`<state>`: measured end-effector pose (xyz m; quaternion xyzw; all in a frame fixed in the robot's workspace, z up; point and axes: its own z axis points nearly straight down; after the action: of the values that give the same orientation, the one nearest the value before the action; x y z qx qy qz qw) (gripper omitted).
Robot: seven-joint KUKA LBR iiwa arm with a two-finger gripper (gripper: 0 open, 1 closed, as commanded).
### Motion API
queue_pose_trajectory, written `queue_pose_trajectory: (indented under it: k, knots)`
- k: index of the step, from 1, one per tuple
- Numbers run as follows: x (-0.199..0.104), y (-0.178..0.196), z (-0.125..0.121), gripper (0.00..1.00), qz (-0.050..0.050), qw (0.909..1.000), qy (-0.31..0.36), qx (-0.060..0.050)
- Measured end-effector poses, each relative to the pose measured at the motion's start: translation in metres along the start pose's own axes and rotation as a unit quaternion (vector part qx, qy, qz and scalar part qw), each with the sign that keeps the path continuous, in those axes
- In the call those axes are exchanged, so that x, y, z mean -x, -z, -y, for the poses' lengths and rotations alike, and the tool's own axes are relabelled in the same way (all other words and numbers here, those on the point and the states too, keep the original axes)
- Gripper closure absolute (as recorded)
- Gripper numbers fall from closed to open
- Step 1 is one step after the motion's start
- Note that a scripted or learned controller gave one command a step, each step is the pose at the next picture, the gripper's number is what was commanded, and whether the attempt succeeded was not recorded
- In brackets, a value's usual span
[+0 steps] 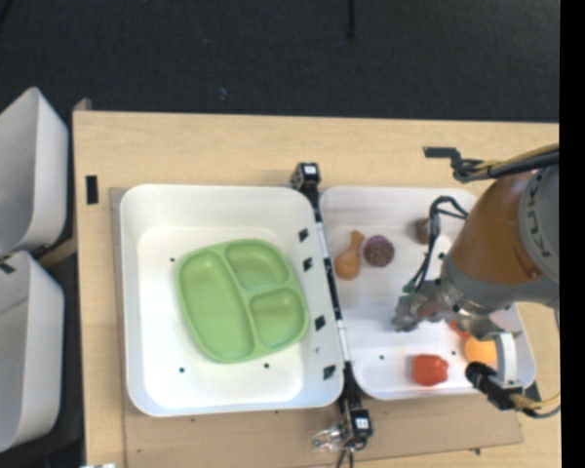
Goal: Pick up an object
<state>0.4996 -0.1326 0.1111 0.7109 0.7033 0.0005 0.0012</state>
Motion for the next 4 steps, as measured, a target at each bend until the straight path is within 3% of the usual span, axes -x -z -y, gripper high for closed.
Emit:
queue_pose_trajectory:
  k: [1, 3, 4]
  knots:
    - [-0.004, 0.062, -0.001, 1.00, 0.000, 1.0000, 0.007, 0.002]
    - [-0.007, 0.142, -0.005, 1.00, 0.000, 1.0000, 0.007, 0.001]
    - [-0.060, 0.149, -0.021, 1.00, 0.000, 1.0000, 0.008, -0.001]
